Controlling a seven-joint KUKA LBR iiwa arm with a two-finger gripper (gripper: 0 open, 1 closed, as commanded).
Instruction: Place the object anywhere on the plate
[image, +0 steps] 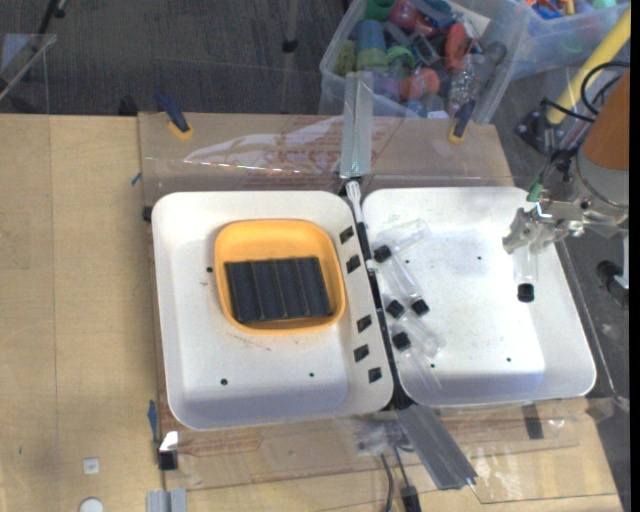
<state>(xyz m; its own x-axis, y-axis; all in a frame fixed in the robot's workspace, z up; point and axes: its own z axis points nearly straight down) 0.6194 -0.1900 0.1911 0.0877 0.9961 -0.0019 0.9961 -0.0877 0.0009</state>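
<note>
Dark ridged block (278, 290) already lies on the orange plate (232, 242) at 9 o'clock; gripper (525, 265) hangs at 3 o'clock over right bin (560, 370), jaws' state unclear.

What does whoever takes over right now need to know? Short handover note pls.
Gripper: over the right bin's far right side; whether it holds anything can't be told from this view.
Plate: orange, in the left bin, already carrying a dark ribbed block.
Right bin: a clear plastic item near the divider, small dark pieces beside it.
Done: the block lies on the plate, so the placing looks complete.
Left: confirm that the block was the target, then pull the arm back.
</note>
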